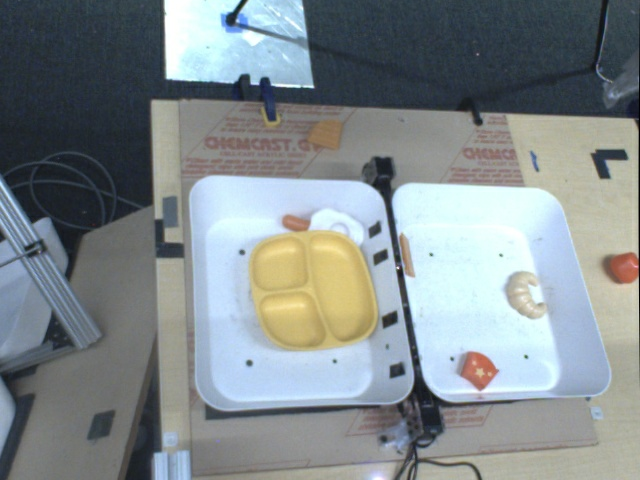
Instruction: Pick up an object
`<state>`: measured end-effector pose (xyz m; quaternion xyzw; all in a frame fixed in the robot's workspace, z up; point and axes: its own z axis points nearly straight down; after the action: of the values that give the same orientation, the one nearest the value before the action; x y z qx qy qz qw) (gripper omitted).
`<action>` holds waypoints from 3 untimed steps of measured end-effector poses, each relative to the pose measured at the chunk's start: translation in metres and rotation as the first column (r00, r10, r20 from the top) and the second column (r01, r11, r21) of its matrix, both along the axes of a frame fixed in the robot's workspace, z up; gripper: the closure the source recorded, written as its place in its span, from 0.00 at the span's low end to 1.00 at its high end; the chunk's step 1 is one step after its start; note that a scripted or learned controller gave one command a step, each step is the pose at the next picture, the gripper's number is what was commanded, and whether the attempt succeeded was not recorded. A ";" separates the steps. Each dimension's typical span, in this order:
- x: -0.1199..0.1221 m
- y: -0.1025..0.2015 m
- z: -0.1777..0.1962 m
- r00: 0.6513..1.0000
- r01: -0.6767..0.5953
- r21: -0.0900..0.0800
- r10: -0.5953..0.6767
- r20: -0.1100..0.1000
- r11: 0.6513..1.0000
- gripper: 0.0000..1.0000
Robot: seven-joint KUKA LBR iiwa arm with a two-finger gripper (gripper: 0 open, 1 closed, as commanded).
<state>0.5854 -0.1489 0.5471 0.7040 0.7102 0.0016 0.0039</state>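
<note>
The left bin (215, 268) holds a yellow divided plate (310, 291), with a small orange sausage-like piece (296, 223) and a white ring-shaped item (338, 224) just behind it. In the right bin (570, 268) lie a cream croissant-shaped toy (527, 294), a red strawberry-like toy (478, 369) near the front wall, and a thin orange stick (406, 253) against the left wall.
A red object (623, 267) sits on the bench to the right of the bins. An orange scrap (325, 135) lies on the cardboard behind the left bin. A shiny sheet (238, 28) lies on the dark floor at the back. Cables and a metal frame (45, 278) stand at left.
</note>
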 end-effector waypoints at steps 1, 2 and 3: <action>0.000 0.000 0.012 1.000 -0.003 -0.002 0.003 0.005 1.000 1.00; 0.071 0.058 -0.177 1.000 -0.001 0.006 0.001 -0.018 1.000 1.00; 0.075 0.137 -0.292 1.000 -0.003 0.007 0.003 -0.017 1.000 1.00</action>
<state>0.6607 -0.0116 0.2552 0.7030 0.7112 -0.0018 -0.0044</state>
